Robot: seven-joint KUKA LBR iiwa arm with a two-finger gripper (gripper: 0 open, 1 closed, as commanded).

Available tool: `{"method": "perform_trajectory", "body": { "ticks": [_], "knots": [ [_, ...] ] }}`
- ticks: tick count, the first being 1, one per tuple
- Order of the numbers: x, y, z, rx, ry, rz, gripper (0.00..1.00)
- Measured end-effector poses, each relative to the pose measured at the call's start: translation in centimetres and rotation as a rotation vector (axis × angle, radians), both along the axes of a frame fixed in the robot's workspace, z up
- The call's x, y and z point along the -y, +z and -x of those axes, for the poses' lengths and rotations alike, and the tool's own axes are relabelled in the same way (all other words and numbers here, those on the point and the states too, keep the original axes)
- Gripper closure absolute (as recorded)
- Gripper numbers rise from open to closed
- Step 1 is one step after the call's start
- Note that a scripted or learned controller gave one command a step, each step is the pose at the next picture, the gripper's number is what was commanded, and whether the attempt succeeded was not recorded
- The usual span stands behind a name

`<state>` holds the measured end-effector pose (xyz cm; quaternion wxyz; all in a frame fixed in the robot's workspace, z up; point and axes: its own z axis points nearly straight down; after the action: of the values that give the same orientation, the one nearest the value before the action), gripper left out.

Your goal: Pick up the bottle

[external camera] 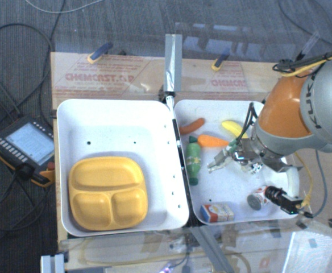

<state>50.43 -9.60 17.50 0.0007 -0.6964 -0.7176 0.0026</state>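
The bench carries two shallow white bins side by side. The left bin (86, 115) holds a yellow compartment tray (108, 193) in its near half, lying flat with three recesses facing up. The right bin (211, 110) holds the loose items: a green bottle (193, 162) lying on its side against the dividing wall, cap toward the far end; a red sausage (192, 125) just beyond it; an orange carrot (212, 141) beside the bottle's cap end; a yellow banana (232, 127) farther right; a small carton (218, 212) and a can (259, 199) near the front edge. The arm enters from the right, its orange band above the wrist, and positions the gripper (225, 157) over the middle of the right bin. The fingers appear spread, with nothing between them. The bottle lies just to the left of the gripper, apart from it and not touched. Judged from this layout, the approach is in progress and the grasp is not yet made; the bottle's position against the bin wall is likely to restrict finger clearance on that side.
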Motion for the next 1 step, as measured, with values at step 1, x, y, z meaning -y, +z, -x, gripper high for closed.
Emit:
{"method": "perform_trajectory", "body": {
  "ticks": [1],
  "knots": [
    [-0.1,1.95,0.83,0.0,-0.196,-0.002,0.0]
  ]
}}
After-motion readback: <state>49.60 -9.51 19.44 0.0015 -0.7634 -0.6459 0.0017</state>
